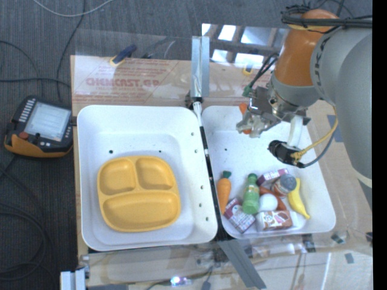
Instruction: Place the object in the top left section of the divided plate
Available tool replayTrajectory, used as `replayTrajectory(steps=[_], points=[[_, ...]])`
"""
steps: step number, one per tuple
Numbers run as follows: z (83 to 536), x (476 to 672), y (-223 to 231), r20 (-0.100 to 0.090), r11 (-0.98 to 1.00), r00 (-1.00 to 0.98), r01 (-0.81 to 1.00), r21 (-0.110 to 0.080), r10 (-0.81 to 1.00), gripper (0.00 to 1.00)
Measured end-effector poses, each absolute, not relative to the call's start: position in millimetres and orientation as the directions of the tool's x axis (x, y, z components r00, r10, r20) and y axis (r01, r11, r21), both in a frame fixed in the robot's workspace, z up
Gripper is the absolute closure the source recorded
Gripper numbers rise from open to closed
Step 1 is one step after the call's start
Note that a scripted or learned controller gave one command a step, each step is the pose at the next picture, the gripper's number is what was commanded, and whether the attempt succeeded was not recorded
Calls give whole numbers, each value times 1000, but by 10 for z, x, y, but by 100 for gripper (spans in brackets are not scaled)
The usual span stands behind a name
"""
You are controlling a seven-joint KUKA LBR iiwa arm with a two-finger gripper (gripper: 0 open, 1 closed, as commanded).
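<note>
Single fixed camera, mounted above the bench, looking down at a slant. Far side of the bench sits at frame top, near edge at frame bottom. Landmark: the seam between the two bins (pixel 204 156), close to frame centre, running nearly vertical. Left bin (pixel 91 222) lies wholly in frame left of the seam, right bin (pixel 323 219) wholly right of it. Arm (pixel 329 47) enters from the right, above the right bin. Moderate range: dark floor visible left of the bins and beyond the bench's far side.
</note>
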State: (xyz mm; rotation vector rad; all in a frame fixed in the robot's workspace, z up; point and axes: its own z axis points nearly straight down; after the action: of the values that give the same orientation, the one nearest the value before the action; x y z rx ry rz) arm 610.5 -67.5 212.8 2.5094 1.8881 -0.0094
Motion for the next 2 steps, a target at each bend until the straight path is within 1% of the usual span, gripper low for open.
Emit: replayTrajectory(steps=[1, 2], points=[[2281, 5729, 117, 1, 195, -195, 981, -3, 981, 100], [2321, 5614, 752, 0, 127, -127, 992, -2, 992, 100]])
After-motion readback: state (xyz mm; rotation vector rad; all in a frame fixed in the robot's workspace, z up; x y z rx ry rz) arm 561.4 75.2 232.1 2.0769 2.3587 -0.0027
